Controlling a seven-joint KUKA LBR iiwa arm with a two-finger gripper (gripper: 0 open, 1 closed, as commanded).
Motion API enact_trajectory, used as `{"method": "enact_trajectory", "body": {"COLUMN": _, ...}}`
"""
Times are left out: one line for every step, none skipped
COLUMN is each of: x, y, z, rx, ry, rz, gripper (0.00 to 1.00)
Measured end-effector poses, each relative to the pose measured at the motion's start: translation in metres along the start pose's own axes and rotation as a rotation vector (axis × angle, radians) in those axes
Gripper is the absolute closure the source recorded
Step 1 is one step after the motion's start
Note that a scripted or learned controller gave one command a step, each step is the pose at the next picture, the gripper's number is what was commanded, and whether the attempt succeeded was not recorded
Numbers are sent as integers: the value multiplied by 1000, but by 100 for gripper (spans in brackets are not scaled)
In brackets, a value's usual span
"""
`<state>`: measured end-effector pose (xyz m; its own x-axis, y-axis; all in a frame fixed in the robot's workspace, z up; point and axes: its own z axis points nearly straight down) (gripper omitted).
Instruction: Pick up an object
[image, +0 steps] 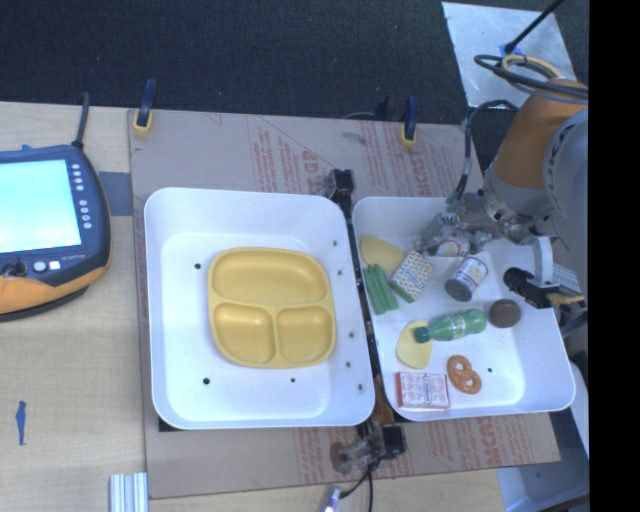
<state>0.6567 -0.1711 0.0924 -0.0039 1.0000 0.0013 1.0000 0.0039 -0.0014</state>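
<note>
My gripper (447, 236) hangs low over the back part of the right bin (545, 395), just above and left of a small grey can (465, 279) lying on its side. A patterned white packet (412, 271) lies just below and to the left of the gripper. In the same bin lie a green bottle (455, 325), a brown round piece (504, 313), a pretzel (463, 374), a red and white box (422, 389), green bean pods (380, 289) and two pale yellow pieces (378, 251). I see nothing held in the gripper.
The left bin (170, 300) holds a yellow divided plate (270, 305). A tablet-like pendant (45, 225) lies at the far left of the bench. The arm's orange band (530, 140) and cables rise at the right, beside the right bin's far corner.
</note>
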Motion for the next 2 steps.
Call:
{"method": "enact_trajectory", "body": {"x": -1, "y": 0, "z": -11, "rx": 0, "ry": -1, "rz": -4, "gripper": 100}}
{"method": "enact_trajectory", "body": {"x": 134, "y": 0, "z": -100, "rx": 0, "ry": 1, "rz": -1, "gripper": 100}}
